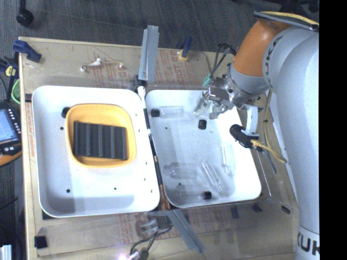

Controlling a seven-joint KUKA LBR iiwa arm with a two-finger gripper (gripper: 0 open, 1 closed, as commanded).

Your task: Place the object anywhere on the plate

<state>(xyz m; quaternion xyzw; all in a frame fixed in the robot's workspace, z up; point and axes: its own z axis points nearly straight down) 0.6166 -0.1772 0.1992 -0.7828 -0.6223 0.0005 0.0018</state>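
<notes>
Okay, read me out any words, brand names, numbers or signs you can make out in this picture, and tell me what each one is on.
"KU": large dark letters on the grey robot arm, at its base in the lower right corner; the frame cuts the word off after them.
The lit screen of the dark handheld device at the bench's left edge: too small and blurred to read.
Faint reddish printing on the brown bench top: too faded to read.

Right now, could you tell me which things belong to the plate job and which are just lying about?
Job:
yellow plate in the left bin
clear tubes in the right bin
gripper

Lying about:
dark ridged block on the plate
blue clamp
handheld screen
</notes>
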